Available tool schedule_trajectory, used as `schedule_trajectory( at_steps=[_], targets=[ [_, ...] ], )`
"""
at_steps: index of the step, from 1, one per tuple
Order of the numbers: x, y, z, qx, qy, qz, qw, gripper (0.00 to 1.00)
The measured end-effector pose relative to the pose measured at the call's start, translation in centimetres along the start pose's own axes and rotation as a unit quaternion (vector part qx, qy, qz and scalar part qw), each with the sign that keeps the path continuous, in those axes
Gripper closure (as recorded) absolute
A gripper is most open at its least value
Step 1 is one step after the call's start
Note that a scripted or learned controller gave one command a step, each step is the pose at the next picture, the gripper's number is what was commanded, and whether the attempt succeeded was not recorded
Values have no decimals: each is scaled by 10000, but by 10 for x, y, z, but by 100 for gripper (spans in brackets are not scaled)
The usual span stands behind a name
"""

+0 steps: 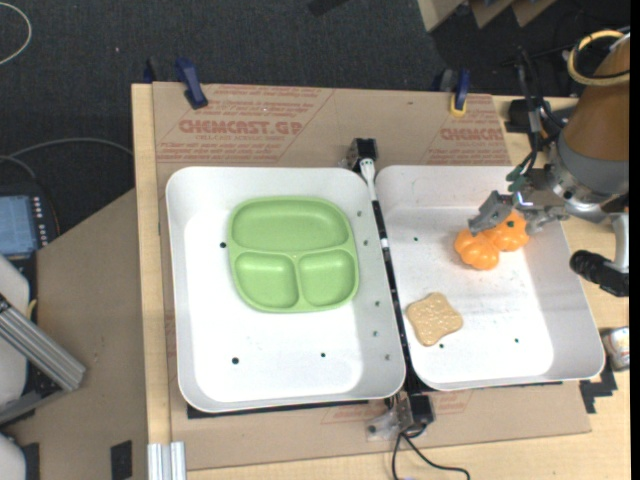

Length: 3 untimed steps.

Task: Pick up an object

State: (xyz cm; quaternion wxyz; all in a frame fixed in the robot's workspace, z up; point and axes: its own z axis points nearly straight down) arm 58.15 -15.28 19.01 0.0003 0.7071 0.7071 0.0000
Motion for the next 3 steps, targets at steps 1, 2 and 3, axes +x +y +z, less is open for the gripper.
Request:
schedule_trajectory(
  at_steps=[1,2,3],
  targets=[
    [-8,41,83,-88,-19,-7,10000,0],
    [-39,61,62,-30,-7,-6,10000,0],
    [-16,67,106,2,1,-12,10000,0]
  ],
)
